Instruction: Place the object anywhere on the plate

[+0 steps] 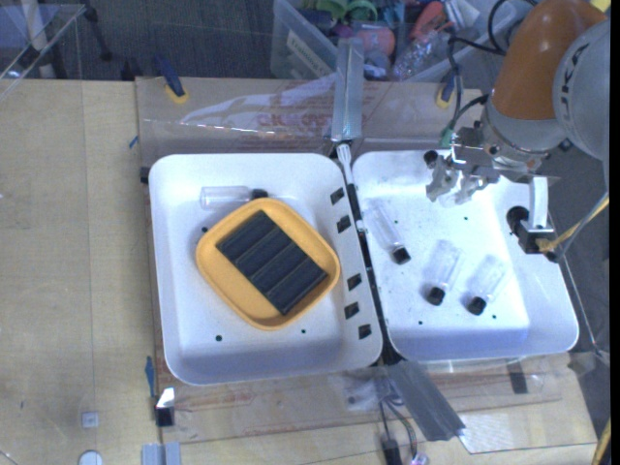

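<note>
A yellow plate with a dark ridged centre lies tilted in the left bin. A clear vial lies just behind the plate in that bin. Three clear vials with black caps lie in the right bin: one near the divider, one in the middle and one to its right. My gripper hangs over the back part of the right bin, behind the three vials and far from the plate. I see nothing under it but bare bin floor.
A black divider with clips runs between the bins. Behind them stands a clear tub of colourful toys. A black fitting sits at the right bin's right side. Tan bench extends to the left.
</note>
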`<state>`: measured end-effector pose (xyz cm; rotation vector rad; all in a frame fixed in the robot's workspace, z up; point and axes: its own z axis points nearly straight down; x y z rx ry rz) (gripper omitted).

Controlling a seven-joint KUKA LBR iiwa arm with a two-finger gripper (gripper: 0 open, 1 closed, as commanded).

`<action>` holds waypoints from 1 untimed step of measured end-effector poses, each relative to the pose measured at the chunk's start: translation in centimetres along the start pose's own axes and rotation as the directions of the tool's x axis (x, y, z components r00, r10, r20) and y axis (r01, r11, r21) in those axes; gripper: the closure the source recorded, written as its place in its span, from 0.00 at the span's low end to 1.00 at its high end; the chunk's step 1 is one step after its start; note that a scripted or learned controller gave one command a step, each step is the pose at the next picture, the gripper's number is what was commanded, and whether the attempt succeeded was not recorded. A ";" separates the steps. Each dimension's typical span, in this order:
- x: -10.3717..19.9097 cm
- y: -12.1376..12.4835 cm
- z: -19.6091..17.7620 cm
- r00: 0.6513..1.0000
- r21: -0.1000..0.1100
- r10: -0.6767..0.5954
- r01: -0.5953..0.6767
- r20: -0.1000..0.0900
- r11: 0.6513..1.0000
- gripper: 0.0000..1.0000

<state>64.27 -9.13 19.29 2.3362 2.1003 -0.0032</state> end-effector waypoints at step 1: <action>0.0 0.0 0.0 1.000 0.000 0.000 0.000 0.000 1.000 0.00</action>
